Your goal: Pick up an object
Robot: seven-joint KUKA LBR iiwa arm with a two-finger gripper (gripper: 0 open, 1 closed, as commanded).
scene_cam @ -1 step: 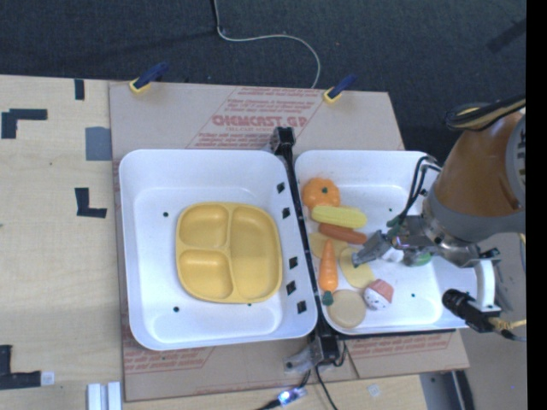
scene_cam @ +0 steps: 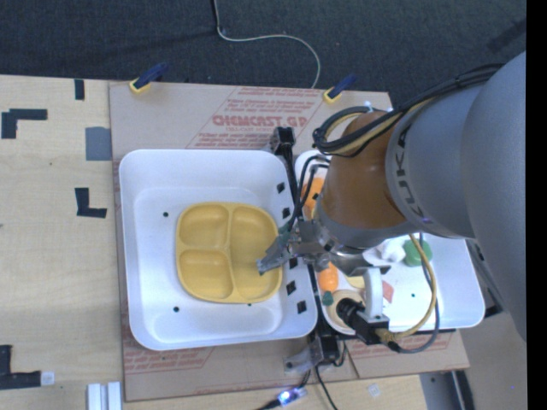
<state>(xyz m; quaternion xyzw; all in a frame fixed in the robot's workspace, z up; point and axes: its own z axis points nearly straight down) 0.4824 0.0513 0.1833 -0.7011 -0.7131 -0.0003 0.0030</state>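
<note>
The yellow tray, split into compartments, lay flat in the middle of the left bin, well clear of the walls. My gripper hung over the tray's right edge, tips low and near its rim; whether they touched it I could not tell, nor how wide I stood. Nothing sat between my tips that I could make out. Small items, an orange piece among them, lay in the right bin beneath my arm. Judged step: approach, grasp not made. Next move called for settling astride the tray's rim before pinching.
</note>
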